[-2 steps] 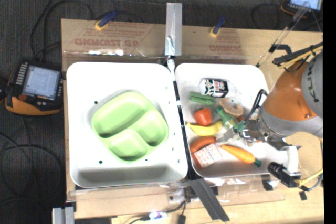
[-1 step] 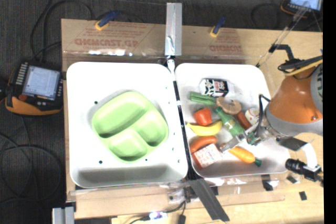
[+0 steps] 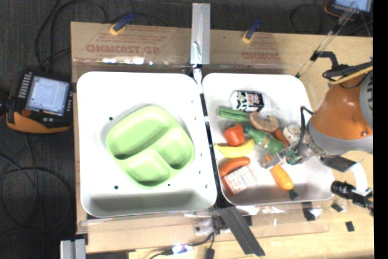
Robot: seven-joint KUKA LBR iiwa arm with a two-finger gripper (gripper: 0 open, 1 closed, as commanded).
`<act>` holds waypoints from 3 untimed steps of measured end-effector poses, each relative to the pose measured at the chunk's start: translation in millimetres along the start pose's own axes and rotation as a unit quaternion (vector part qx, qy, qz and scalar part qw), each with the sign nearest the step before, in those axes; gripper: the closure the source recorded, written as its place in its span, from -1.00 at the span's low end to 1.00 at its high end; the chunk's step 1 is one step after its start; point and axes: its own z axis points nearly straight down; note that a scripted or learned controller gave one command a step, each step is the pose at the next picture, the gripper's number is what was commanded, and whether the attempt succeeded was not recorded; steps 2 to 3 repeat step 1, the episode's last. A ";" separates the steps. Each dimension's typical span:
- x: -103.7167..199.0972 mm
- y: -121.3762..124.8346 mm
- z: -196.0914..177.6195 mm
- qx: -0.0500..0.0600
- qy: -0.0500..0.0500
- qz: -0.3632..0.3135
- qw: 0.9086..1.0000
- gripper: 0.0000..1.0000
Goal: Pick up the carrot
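The gripper (image 3: 284,158), its state impossible to tell, hangs low just above the carrot (image 3: 282,178).

We see robotics lab: teach pendants (image 3: 41,100) on dark carpet, loose cables (image 3: 45,27), plywood table (image 3: 145,42) carrying white bins (image 3: 91,130), toy food, industrial arm (image 3: 342,118).
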 end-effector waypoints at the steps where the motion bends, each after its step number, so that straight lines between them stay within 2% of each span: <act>1: 52.7 26.3 -113.2 0.007 0.001 0.063 0.998 1.00; 3: 52.7 26.3 -113.2 0.007 0.001 0.063 0.998 1.00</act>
